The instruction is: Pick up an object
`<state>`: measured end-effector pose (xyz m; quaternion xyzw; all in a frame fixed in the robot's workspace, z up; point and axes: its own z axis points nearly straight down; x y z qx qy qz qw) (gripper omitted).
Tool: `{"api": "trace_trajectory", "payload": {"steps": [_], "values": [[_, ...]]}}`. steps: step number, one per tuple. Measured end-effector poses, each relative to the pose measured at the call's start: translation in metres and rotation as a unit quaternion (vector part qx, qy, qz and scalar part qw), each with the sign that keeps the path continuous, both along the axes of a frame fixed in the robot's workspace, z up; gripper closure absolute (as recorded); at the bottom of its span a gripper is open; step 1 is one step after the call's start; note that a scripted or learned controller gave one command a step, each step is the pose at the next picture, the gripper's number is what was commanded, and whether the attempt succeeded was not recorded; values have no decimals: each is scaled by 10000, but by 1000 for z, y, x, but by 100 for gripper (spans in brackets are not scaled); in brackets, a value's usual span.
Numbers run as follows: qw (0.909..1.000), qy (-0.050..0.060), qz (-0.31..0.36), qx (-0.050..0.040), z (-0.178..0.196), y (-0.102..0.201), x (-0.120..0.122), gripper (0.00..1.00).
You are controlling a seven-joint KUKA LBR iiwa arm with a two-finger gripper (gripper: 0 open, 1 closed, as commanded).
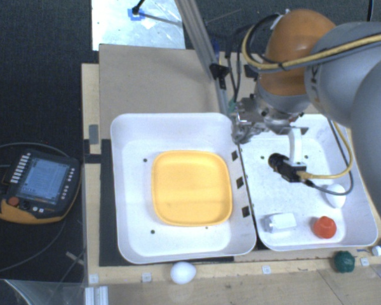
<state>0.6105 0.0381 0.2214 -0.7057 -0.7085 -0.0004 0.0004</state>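
Arm reaches in from the right, wrist bent down over the right bin's [267,199] far left corner. Whether the tool [246,129] is open cannot be told. Near side holds one white block [278,221], one red lump [324,227] and one white oval [335,196]. One yellow plate [192,187] lies in the left bin [130,170]. One white ball [183,272] rests on the surface [286,278].
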Motion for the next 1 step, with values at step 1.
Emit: {"api": "trace_trajectory", "payload": {"steps": [1], "values": [[10000, -6, -1, 1, 9, 42, -16, 100]]}}
